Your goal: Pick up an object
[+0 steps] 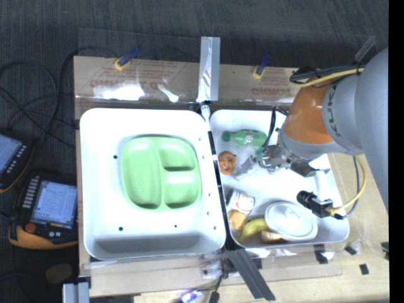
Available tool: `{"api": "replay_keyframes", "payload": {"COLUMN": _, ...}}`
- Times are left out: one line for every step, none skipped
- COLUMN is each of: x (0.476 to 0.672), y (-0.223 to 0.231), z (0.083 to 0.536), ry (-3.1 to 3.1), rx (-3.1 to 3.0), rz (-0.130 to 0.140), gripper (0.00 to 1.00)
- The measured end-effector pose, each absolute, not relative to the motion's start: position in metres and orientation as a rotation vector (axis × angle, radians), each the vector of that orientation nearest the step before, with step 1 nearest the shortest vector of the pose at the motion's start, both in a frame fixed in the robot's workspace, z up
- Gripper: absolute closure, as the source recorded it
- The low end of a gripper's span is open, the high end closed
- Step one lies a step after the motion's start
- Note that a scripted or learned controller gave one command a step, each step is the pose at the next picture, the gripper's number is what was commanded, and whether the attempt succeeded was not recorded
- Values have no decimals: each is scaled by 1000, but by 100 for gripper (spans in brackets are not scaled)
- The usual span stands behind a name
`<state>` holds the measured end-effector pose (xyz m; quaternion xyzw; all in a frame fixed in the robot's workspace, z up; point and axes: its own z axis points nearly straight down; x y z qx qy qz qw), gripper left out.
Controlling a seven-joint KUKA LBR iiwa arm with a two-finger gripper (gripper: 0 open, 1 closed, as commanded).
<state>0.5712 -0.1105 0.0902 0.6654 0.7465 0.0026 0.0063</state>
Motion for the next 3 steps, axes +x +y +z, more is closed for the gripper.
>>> {"api": "replay_keyframes", "payload": {"x": 616, "y": -99, "z": 89, "ry": 2266, "rx": 2161, "rz": 6, "gripper": 0}}
{"api": "replay_keyframes", "payload": {"x": 616, "y": -99, "z": 89, "ry": 2266, "rx": 2161, "rz": 6, "gripper": 0}}
{"api": "replay_keyframes", "payload": {"x": 657, "y": -118, "z": 86, "ry": 2502, "rx": 1970, "rz": -53, "gripper": 0}}
